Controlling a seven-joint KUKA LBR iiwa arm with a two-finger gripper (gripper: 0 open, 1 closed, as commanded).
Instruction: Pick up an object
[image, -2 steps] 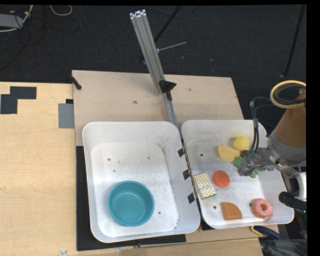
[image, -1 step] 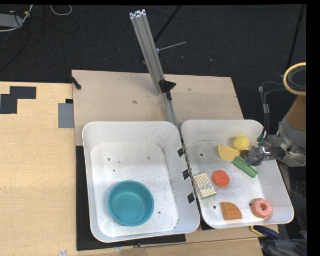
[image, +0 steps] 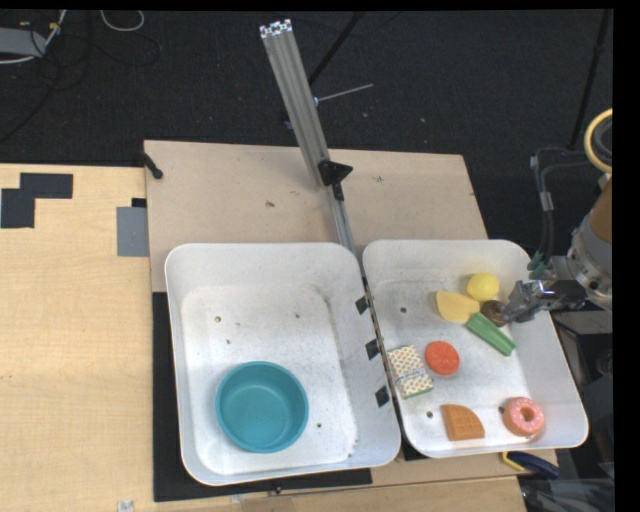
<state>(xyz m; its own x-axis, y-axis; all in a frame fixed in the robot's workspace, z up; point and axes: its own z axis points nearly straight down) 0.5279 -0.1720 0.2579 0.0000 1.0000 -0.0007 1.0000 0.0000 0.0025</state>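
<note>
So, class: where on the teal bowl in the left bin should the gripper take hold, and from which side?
Probably the rim of the teal bowl, from straight above, one finger inside the wall and one outside. It sits upright and open, too wide to span, and its right-hand rim lies nearest the arm.

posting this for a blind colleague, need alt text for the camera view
The grey robot arm's gripper hovers at a green stick-shaped toy in the right white bin, among yellow, red, orange, checkered and pink doughnut-shaped toys. The left white bin holds a round teal bowl.
</note>
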